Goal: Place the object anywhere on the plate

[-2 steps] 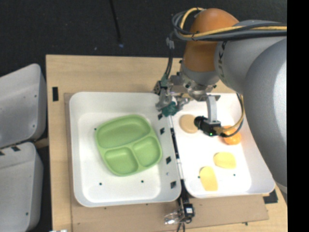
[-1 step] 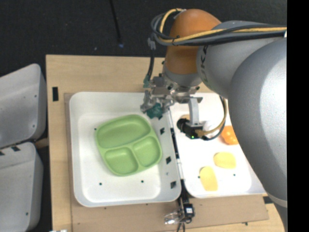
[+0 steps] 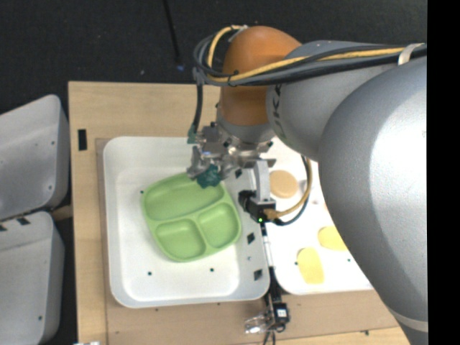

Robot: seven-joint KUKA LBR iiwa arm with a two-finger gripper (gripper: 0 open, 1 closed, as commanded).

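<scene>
Green plastic three-compartment plate (image 3: pixel 190 220) lies in left white bin (image 3: pixel 118 264). My gripper (image 3: pixel 207 172) is over its far right rim, a small teal object (image 3: pixel 210 178) pinched in my fingers. Risk: releasing this near the edge, it could roll off into the bin.

No text, label or number can be read anywhere.

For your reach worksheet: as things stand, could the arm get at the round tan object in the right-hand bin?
Probably yes. The round tan object lies uncovered in the right bin, close beside the gripper, which is above the green plate. Nothing sits on top of it.
</scene>
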